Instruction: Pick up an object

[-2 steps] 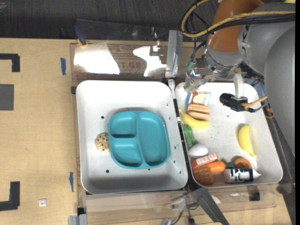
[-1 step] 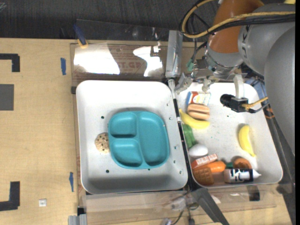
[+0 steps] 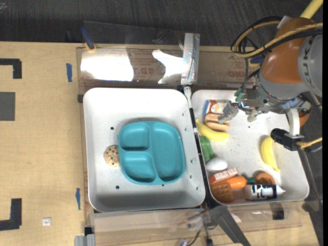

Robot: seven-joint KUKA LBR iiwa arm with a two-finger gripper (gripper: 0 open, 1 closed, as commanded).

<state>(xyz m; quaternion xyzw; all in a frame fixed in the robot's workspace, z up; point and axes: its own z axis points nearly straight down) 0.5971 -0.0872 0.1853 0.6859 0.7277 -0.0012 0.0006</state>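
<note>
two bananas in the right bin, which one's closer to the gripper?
The banana by the bin's left wall, under the hot dog, lies just below the gripper. The other banana lies by the right wall.

The arm (image 3: pixel 297 60) is grey and rounded, with a broad glossy orange band above the wrist. Yellow and black cables loop beside it. A dark letter marks the grey shell. The small metal gripper (image 3: pixel 238 109) is silver-grey.
</note>
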